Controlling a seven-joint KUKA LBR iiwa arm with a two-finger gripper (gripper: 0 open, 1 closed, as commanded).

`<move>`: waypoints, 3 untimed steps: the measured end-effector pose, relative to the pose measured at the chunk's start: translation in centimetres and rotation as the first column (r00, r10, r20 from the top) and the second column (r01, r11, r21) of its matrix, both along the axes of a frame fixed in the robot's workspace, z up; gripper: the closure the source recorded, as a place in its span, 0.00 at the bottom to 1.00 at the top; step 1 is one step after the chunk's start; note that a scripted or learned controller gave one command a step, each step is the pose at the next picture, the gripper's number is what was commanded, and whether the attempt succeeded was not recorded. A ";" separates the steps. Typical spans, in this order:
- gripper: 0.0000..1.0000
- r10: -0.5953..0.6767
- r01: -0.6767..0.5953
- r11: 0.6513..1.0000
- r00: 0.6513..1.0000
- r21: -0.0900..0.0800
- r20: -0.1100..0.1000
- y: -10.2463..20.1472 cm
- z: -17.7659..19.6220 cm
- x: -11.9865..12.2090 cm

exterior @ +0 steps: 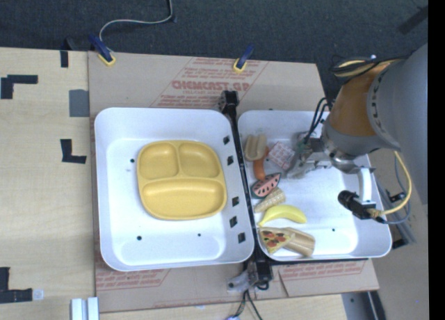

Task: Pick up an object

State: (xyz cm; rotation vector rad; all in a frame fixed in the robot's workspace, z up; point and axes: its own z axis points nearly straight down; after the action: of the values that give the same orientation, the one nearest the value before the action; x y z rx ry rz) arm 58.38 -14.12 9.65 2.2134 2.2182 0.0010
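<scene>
End effector low in right bin, grip state unclear, near packet, banana, yellow tray in left bin

Arm: smooth grey rounded casing, entering at 3 o'clock. Broad orange band above the wrist. Wrist flange silver-grey. Tool: dark metal parts, detail too small to resolve. Black cables loop along the wrist; a yellow cable curves around a black fitting at the arm's 5 o'clock.
</scene>
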 end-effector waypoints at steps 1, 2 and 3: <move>0.00 0.000 0.000 1.000 1.000 0.000 0.000 0.0 0.0 0.0; 1.00 0.001 -0.001 1.000 1.000 0.001 -0.001 0.1 0.9 0.0; 0.00 0.000 0.000 1.000 1.000 0.001 -0.001 0.1 0.9 0.0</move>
State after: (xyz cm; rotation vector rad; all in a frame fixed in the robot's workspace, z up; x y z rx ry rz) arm 58.36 -14.07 10.55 2.2137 2.2197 0.0009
